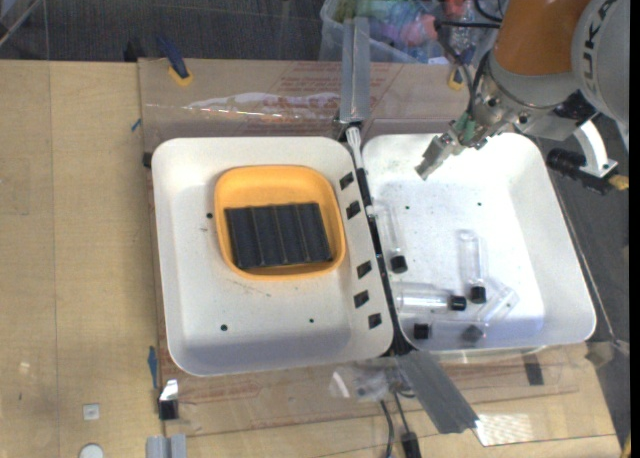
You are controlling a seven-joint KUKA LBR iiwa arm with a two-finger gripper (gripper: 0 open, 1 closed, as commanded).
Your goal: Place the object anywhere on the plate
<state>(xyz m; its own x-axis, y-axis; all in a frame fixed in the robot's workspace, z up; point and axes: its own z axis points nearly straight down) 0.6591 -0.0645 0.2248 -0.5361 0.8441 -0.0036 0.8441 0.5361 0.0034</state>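
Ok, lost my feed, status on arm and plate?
Gripper high over right white bin, holding nothing visible. Clear plastic tubes loose in that bin. Orange plate in left bin carries a black ridged block.

Arm [560, 26] cut by top, right edges; pincer [432, 161] fingers blurred.

The arm [560, 26] was seen as a bulky rounded body, with a broad orange band above a pale grey wrist housing. Part of the maker's dark lettering was printed on the grey shell. Black cables were looped beside the orange section. A slim grey gripper [436, 158] with greenish fittings was mounted below.
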